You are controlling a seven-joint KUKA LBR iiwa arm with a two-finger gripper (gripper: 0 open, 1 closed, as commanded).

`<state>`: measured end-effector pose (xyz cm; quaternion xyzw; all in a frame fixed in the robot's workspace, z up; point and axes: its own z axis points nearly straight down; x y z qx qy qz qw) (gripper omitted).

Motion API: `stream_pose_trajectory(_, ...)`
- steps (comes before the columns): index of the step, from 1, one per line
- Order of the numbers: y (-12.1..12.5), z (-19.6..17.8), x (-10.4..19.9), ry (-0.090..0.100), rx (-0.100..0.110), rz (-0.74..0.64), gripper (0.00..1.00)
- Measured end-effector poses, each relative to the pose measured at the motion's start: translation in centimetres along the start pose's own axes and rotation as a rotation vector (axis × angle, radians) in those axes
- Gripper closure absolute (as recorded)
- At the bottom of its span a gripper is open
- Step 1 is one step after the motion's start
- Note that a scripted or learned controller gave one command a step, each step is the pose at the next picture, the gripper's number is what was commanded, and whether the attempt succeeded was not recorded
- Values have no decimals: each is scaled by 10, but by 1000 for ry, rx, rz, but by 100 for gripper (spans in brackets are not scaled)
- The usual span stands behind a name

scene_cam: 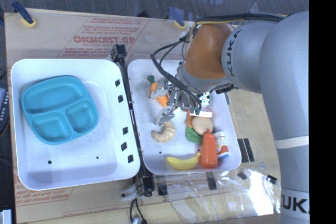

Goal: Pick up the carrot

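Carrot [160,98]: right bin [137,113], upper left part, just beside the gripper [170,107].
Handling: probably light, stiff, smooth toy; best taken across its orange middle.
Gripper state: cannot tell.
Neighbours: croissant [164,132], banana [182,162].

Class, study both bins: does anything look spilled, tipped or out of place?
Nothing stands out. The blue tray lies flat in the left bin. The croissant, banana and red bottle lie loosely in the right bin.

Grey arm [273,60] reaching in from right, orange-banded wrist bent down, pincer [169,107] lowered, pointing left
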<state>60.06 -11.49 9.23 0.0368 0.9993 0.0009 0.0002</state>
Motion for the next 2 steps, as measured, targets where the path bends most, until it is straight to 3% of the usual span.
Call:
stream_pose_trajectory(1,1,-12,-2,-4,2,-9,100)
stream_pose_trajectory(2,51,-103,-11,-8,1,294,100)
